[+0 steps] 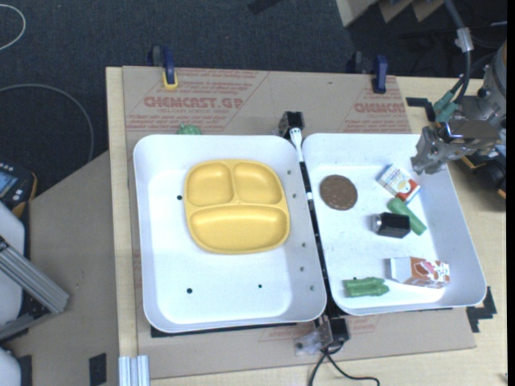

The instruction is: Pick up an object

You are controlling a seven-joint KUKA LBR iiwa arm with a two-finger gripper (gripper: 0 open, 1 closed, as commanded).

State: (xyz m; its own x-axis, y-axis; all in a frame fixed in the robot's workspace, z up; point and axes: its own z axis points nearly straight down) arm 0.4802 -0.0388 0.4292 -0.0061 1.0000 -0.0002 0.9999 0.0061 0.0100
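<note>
The right bin (pixel 358 158) holds a brown round disc (pixel 339 192), a small red and white packet (pixel 398 182), a green stick (pixel 406 215) lying against a black block (pixel 392 225), a green toy (pixel 365 287) and a brown and white carton (pixel 418 271). My gripper (pixel 429 161) hangs over the bin's far right rim, just right of the red and white packet. I see nothing between its fingers.
The left bin (pixel 161 252) holds a yellow divided plate (pixel 236 205). Blue clamps (pixel 167 61) (pixel 379 72) hold the board at its far edge. A small green object (pixel 189 129) lies behind the left bin. Cables run at the front.
</note>
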